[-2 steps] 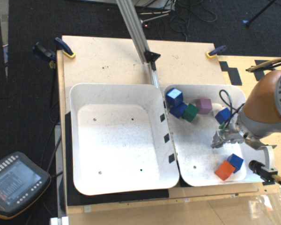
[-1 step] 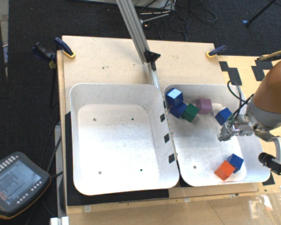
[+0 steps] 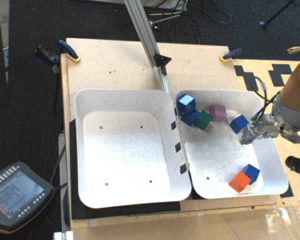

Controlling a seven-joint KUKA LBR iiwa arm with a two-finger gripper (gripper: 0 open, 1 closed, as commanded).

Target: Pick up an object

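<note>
- End effector (image 3: 247, 136): sits low over the right bin (image 3: 270, 156), at its right side; whether it is open or closed cannot be told from this view, and nothing is seen between it.
- Nearest candidate: a blue cube (image 3: 238, 123), just up-left of the end effector, close to it or touching; contact cannot be confirmed.
- Handling, as judged: small rigid block, likely light, flat faces, not fragile. Best taken across two opposite faces, square on; a corner grip would probably slip.
- Cluster at the bin's upper left: light-topped blue cube (image 3: 186, 103), dark blue cube (image 3: 190, 117), green cube (image 3: 203, 120), purple cube (image 3: 218, 112), packed touching or nearly so; poor access between them.
- Lower right: orange cube (image 3: 239, 182) and another blue cube (image 3: 251, 173), touching, near the wall.
- Left bin (image 3: 90, 134) lies beside the right one on the tabletop (image 3: 120, 59).
- Obstruction: bin wall right of the target.
</note>
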